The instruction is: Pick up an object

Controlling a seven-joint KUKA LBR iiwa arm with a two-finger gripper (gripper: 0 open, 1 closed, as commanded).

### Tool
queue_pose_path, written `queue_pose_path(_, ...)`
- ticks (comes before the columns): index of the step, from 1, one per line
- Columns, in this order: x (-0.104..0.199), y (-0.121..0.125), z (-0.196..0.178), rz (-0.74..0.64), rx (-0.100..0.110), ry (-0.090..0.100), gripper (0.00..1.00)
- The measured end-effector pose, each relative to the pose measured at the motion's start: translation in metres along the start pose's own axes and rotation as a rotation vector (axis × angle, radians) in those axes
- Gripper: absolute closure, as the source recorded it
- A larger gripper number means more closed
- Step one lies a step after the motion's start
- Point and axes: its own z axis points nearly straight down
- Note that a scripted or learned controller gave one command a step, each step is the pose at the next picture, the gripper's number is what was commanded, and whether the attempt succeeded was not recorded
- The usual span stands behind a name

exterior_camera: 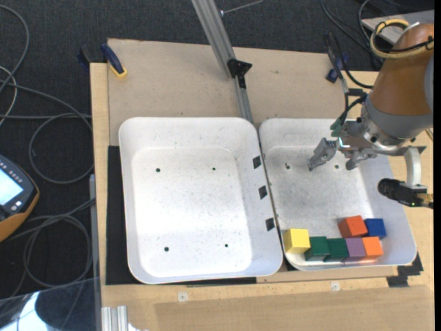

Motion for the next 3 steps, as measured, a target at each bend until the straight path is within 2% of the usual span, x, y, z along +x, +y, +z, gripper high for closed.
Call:
queue_pose_path(1, 0.0, 0.001, -0.002, 0.0, -0.005, -0.001, 0.0)
queue_pose_path(3, 0.006, -0.002, 0.085, 0.001, 0.001, -0.001, 0.0)
